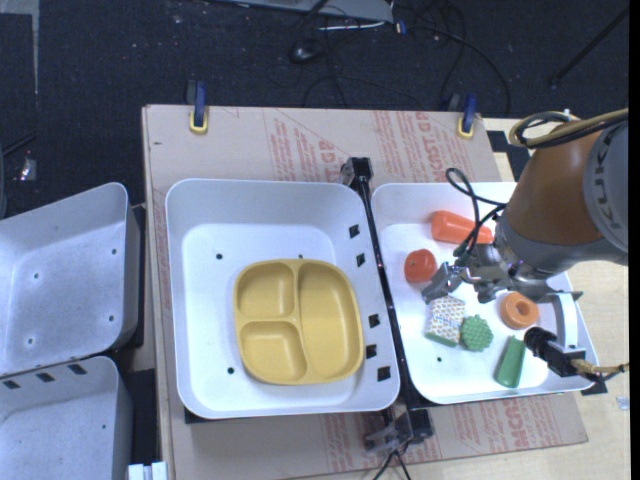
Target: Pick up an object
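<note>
In the right bin (pixel 415 218), the gripper (pixel 447 286) (finger state unclear) hovers over a patterned block (pixel 445 319).

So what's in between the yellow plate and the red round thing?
In the camera view, the black divider where the two white bins meet lies between the yellow plate and the red round thing.

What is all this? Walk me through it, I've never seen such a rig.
One camera looks down at a slant on a bench with two white bins. The grey and orange shape at right is a robot arm; its gripper hangs low over the right bin. That bin holds small items: a carrot, a red piece, a patterned block, a green ball, an orange ring and a green stick. The left bin holds a yellow tray. I can't see anything held.
</note>
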Controlling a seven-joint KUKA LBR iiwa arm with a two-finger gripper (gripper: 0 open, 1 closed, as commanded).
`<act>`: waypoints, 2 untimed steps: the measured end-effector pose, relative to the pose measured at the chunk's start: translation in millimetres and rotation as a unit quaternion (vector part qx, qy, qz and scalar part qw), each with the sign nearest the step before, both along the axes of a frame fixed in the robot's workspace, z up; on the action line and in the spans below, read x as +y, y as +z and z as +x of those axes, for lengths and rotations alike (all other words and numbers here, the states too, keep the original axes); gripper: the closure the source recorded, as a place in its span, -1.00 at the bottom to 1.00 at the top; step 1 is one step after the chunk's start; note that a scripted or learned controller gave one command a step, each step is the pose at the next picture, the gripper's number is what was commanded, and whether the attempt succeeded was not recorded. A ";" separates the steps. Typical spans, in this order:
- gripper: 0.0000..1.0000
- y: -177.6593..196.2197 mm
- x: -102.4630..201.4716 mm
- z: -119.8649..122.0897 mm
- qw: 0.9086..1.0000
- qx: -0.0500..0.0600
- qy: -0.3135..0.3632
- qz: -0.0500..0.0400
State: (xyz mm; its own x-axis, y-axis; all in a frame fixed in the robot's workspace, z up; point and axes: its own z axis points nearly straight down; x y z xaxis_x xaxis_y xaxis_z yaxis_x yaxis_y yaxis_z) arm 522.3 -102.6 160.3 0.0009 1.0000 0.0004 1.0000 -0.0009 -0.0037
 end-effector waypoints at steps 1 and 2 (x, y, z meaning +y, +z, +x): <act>-1.00 -47.7 -2.5 8.0 1.000 0.000 0.000 0.000; -1.00 -64.6 -4.3 10.0 1.000 -0.005 -0.001 -0.002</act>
